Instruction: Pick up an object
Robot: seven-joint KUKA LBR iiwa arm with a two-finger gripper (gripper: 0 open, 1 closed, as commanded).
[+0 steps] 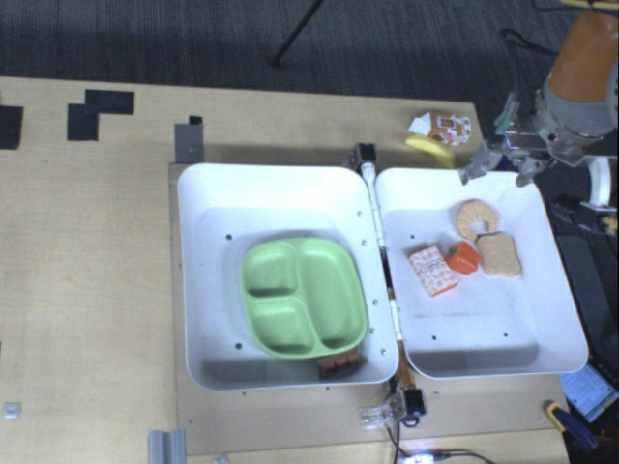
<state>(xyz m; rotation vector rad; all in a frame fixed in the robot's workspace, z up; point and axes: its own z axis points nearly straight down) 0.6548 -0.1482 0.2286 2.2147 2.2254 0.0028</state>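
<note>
Pale wood covers the table [87, 288], with dark carpet beyond its far edge and a few black marks at the upper left. Two shallow white bins sit side by side on it. The left bin [208, 259] holds a green divided plate [303, 296], its long axis running roughly from the near-left toward the far-right, and a small brown item [338, 363] peeks out from under the plate's near edge. The right bin [503, 341] holds four small things clustered in its far half: a round tan bagel-like ring [477, 218], a tan bread-shaped piece [499, 255] just beside and nearer than the ring, a small orange object [463, 257] touching or nearly touching the bread piece on its left, and a red-and-white patterned box [432, 270] lying flat, its long axis tilted from far-left to near-right. Outside the bins, near the far rim of the right one, lie a yellow banana-like item [429, 147] and a small white and orange packet [443, 126]. The arm enters from the right, and the end effector [501, 160] hangs above the far rim of the right bin, its fingers spread with nothing between them, apart from the cluster below.
</note>
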